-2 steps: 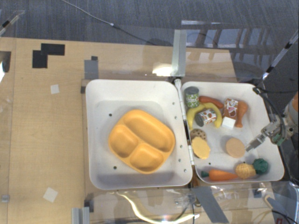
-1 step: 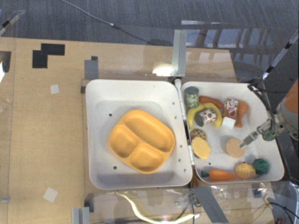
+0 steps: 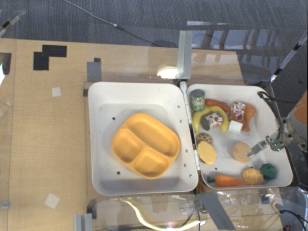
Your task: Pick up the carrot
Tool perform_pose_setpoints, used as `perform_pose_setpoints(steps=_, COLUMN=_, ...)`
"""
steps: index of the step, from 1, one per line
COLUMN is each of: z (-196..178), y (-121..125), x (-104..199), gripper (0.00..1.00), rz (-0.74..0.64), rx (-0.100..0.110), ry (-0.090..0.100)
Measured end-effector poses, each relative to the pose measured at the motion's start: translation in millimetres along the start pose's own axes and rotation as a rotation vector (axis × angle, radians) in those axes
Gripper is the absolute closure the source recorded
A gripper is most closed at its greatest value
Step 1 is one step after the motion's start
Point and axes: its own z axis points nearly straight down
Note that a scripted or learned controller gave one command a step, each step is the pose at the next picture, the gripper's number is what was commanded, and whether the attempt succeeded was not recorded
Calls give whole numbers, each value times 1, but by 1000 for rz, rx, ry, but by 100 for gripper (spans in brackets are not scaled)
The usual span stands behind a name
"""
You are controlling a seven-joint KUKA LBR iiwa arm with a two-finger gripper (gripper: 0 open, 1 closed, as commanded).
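The carrot (image 3: 230,180) is orange with a small green top at its left end. It lies flat along the near wall of the right bin (image 3: 288,176). My gripper (image 3: 253,150) reaches in from the right edge and hangs over the right half of that bin, beside a tan round piece (image 3: 240,151). It is up and to the right of the carrot and apart from it. Nothing shows in the gripper.
A bumpy yellow piece (image 3: 252,176) and a green piece (image 3: 268,170) lie just right of the carrot. A yellow slice (image 3: 207,153), cookie (image 3: 203,138), banana (image 3: 215,113), cans and a drumstick (image 3: 247,116) crowd the bin. The left bin (image 3: 96,143) holds a yellow divided plate (image 3: 126,143).
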Motion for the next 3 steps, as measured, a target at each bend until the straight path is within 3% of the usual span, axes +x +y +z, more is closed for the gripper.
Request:
perform_pose_setpoints(steps=2, z=-14, y=0, x=-1, gripper=0, rz=67, rx=-2, ry=-2)
perform_pose_setpoints(steps=3, z=-5, y=31, x=-16, gripper=0, rz=84, rx=-1, ry=-1)
